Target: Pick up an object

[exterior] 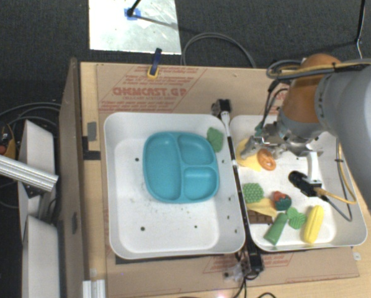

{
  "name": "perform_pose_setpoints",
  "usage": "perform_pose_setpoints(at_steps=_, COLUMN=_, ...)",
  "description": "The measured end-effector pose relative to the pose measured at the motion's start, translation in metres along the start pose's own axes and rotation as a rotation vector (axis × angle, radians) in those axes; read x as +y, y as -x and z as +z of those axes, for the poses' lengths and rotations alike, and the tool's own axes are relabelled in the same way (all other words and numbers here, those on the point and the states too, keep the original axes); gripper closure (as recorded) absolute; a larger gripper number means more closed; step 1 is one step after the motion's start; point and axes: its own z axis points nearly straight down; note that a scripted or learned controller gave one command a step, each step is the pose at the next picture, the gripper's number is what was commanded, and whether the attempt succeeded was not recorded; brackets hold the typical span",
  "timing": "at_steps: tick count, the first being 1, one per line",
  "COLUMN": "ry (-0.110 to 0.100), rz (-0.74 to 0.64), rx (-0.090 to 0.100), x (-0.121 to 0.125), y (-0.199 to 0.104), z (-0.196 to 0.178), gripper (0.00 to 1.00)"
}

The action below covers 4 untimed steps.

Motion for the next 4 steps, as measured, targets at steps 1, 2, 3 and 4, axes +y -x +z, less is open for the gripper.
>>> perform_pose_setpoints(at_steps=1, ry=0.001, rz=0.001, rx=0.0, x=-0.005, y=0.009, z=0.0, gripper=0.0)
perform_pose_setpoints(at_steps=2, ry=-0.004, rz=0.002, rx=0.001, x=-0.081, y=0.006, z=-0.014, gripper=0.0)
perform_pose_setpoints(at_steps=3, ry=0.004, rz=0.001, rx=-0.001, x=-0.044, y=0.03, z=0.0, gripper=0.0)
perform_pose_setpoints(at_steps=4, ry=0.011, rz=-0.007, rx=0.0, x=0.045, y=0.014, z=-0.002, gripper=0.0)
